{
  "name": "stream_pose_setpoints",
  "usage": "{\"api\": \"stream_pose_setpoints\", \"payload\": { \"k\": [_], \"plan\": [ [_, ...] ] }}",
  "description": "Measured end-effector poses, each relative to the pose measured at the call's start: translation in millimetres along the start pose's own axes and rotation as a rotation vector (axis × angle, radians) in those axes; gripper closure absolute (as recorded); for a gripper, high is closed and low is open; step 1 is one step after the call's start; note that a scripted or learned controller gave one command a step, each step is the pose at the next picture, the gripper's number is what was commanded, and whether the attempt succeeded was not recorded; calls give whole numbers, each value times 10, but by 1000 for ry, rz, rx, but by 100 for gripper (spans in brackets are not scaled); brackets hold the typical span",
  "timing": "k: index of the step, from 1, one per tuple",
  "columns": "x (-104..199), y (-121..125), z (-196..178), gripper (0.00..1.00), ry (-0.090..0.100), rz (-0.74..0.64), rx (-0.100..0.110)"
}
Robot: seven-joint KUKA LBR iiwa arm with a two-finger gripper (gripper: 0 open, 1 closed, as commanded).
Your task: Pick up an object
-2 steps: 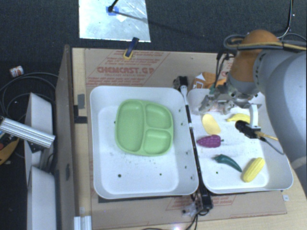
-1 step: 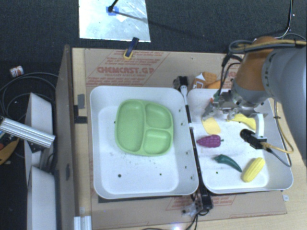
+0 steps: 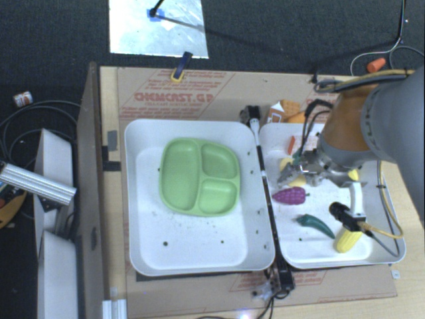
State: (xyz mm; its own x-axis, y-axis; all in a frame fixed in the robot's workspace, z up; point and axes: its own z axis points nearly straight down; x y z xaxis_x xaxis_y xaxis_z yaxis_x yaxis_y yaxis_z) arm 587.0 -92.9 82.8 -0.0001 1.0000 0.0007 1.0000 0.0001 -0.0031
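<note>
Overhead slanted view of the bench with two shallow white bins side by side. The left bin [image 3: 192, 241] holds a light green divided plate [image 3: 199, 177] with three compartments, lying flat towards the bin's far half. The right bin [image 3: 312, 250] holds the small loose items. A purple bumpy piece [image 3: 289, 195] lies near the bin's left wall at mid-depth. A dark green pepper-shaped piece [image 3: 316, 224] lies nearer the camera and to the right of the purple one. A yellow corn cob [image 3: 347, 241] rests by the near right corner. A thin orange piece [image 3: 291, 143] lies towards the far wall. The grey arm [image 3: 385, 121], with its orange band [image 3: 345, 121], reaches in from the right over the right bin. The gripper [image 3: 290, 171] sits low at the bin's left side, just above the purple piece in the picture and close beside a small yellow piece [image 3: 285, 163]. Whether the gripper is apart or together cannot be told here, and no item can be seen held in it. Each item rests on its bin floor.
</note>
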Motion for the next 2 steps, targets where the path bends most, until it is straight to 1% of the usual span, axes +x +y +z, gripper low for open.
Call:
{"api": "stream_pose_setpoints", "payload": {
  "k": [1, 2],
  "plan": [
    [-37, -305, -9, 0, 0, 0, 0],
    [-32, -280, -120, 100, 0, -1, -6]
  ]
}}
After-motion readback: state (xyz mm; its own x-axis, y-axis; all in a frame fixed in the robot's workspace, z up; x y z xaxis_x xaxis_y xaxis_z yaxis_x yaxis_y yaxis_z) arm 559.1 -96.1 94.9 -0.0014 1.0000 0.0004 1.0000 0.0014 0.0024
